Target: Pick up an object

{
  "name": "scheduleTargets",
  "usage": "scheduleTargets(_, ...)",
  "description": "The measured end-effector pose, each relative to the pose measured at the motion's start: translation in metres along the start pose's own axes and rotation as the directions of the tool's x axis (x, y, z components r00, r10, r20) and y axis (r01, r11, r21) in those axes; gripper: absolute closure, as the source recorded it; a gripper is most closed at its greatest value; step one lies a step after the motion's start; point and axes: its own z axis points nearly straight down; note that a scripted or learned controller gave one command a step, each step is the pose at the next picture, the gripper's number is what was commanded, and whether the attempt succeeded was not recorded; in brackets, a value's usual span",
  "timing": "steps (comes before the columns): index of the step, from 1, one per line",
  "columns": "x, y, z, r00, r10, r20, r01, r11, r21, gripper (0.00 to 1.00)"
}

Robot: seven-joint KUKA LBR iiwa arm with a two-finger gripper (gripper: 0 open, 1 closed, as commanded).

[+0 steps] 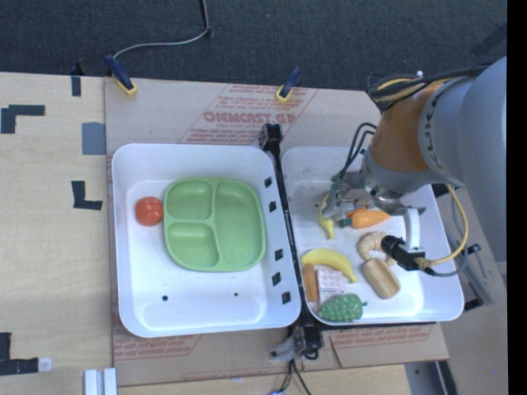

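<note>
One fixed cam is sitting above the desk point(49, 220), looking down at a slant w/ the far edge at the pic's top. It's taking in both white bins, left bin point(136, 303) & right bin point(428, 307), side by side at mid range. The arm point(461, 130) is coming in from the right.

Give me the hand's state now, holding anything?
Hand: low in the right bin, over a small yellow piece beside the carrot; grip cannot be told.
</note>
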Motion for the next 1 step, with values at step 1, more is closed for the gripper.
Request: scheduleTargets(1,0.0000,-0.0002,0.0002,1.000,0.000,0.000,0.000,1.000,0.001,0.00)
